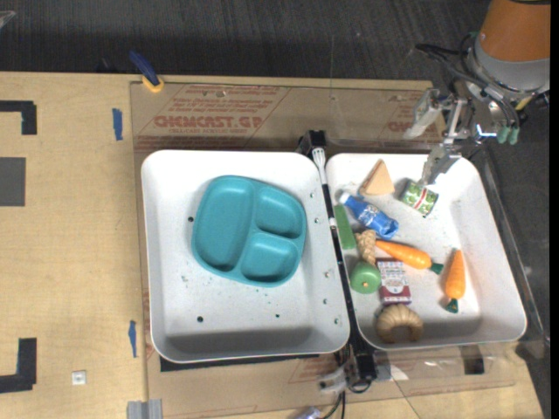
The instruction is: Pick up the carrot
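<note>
Gripper hangs above the right bin — carrot well apart.

Arm: cut off by the top and right edges of the view; only the orange band and the wrist below it are in frame.

Gripper: finger spread not readable from this slant; wrist hardware and cables crowd above it.

Green-and-white packet: sits just beneath the fingertips; label too small to read. Contact with the fingers cannot be judged.

Centre of right bin: blue wrapper, a carrot, red-labelled box and green round item overlap; their lower parts are hidden by one another. Box print illegible.

Cardboard sheet: printed red lettering blurred, only partly legible.

Bench front edge: clamps and cables run out of frame at the bottom.
</note>
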Controlling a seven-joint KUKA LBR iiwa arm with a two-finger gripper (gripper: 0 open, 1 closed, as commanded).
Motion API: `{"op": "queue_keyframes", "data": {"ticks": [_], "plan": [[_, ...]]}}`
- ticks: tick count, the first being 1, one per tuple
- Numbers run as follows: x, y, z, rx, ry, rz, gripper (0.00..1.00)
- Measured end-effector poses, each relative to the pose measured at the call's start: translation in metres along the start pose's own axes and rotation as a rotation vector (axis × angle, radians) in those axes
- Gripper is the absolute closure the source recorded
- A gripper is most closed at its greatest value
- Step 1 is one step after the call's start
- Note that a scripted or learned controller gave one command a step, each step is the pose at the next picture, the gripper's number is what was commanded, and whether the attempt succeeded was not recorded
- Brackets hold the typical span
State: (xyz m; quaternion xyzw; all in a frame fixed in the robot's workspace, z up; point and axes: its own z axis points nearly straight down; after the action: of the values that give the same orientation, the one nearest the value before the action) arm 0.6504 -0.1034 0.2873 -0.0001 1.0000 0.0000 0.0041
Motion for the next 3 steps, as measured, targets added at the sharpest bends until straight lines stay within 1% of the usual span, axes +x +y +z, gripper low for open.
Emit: {"op": "queue_keyframes", "data": {"ticks": [1,2,3], "plan": [[0.053,0.000,0.190,0.000,0.000,0.132,0.00],[0.150,-0.103,0.196,0.007,-0.003,0.318,0.00],[0.069,-0.109,0.198,0.002,-0.005,0.505,0.00]]}}
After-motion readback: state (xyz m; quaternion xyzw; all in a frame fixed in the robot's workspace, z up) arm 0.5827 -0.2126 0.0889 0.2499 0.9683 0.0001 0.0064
